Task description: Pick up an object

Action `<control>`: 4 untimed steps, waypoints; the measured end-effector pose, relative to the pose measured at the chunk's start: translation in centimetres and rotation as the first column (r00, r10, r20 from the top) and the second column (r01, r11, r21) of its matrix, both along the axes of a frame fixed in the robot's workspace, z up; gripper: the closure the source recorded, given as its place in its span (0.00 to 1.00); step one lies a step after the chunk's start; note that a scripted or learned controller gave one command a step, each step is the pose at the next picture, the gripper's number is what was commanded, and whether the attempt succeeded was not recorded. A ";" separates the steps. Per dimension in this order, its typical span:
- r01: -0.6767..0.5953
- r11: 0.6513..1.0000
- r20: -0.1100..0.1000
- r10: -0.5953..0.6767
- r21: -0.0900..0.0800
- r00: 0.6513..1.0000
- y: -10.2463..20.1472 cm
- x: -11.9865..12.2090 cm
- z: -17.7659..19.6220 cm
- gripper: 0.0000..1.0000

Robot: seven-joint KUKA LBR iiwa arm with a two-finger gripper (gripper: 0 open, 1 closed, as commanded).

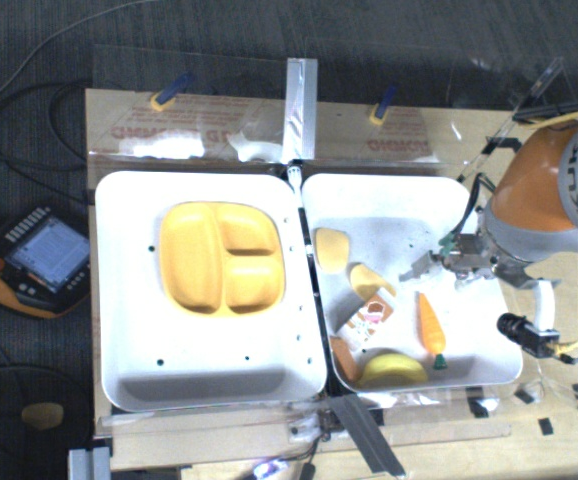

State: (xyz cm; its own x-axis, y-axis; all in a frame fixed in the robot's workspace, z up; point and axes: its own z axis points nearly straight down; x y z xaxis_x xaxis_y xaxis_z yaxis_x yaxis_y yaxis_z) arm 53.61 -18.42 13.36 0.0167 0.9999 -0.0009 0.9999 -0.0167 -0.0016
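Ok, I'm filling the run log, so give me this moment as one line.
arm: over right bin | gripper: above carrot, nothing visibly held | left bin: yellow tray | pick: not yet done

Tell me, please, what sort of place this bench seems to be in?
Probably a robotics lab test bench. Two white bins sit taped to a board, toy food such as a carrot and banana serves as grasping objects, and a control pendant lies on the carpet beside loose cables.
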 end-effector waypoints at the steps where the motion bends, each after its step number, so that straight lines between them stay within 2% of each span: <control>1: -0.395 0.919 0.012 0.395 -0.009 0.919 3.1 -4.8 -4.4 0.00; 2: -0.395 0.919 0.018 0.395 -0.008 0.919 3.2 -4.6 -3.4 1.00; 3: -0.337 0.942 0.002 0.337 0.003 0.942 -1.1 -3.2 -3.7 1.00; 4: -0.267 0.964 0.001 0.267 -0.001 0.964 3.9 0.4 10.1 1.00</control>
